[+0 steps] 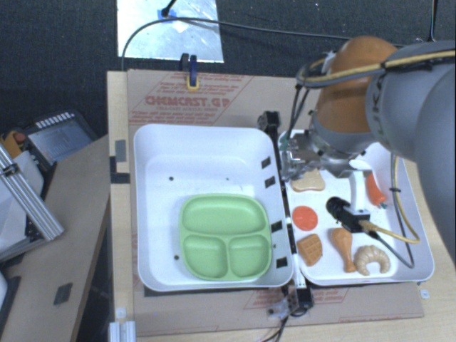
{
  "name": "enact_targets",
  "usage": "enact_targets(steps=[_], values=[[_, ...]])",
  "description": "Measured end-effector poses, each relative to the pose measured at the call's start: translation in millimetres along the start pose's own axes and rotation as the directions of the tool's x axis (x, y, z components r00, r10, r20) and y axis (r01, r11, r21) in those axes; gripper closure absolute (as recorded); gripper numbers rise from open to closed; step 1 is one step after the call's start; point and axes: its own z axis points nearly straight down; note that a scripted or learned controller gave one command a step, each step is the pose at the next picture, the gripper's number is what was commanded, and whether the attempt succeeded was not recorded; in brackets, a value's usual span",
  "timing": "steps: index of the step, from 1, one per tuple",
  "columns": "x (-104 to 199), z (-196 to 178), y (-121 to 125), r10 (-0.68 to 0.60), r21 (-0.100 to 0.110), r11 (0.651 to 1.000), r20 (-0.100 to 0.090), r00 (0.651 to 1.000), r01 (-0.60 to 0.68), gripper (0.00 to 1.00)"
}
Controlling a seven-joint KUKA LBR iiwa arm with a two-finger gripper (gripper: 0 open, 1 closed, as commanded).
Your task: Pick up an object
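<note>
My gripper (293,161) hangs low over the far left part of the right bin (420,266), close to the wall between the two bins. Just in front of it lies a pale beige bread-like slice (308,184). Further forward in this bin are a red disc (305,218), a brown cracker-like piece (310,249), a tan drumstick (343,247) and a croissant (373,259). An orange carrot-like piece (374,189) lies to the right, partly under the arm. The grey arm hides the far right part of this bin.
The left bin (153,162) holds a green divided plate (224,235) towards its front. Both bins rest on a cardboard sheet (192,91). A grey device (57,140) and metal rails (28,198) stand on the bench at the far left.
</note>
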Motion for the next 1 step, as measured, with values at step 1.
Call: enact_targets(steps=[1], values=[[47.2, -7.1, 20.8, 0.001, 0.0, 1.0, 0.0, 1.0, -0.001, 1.0]])
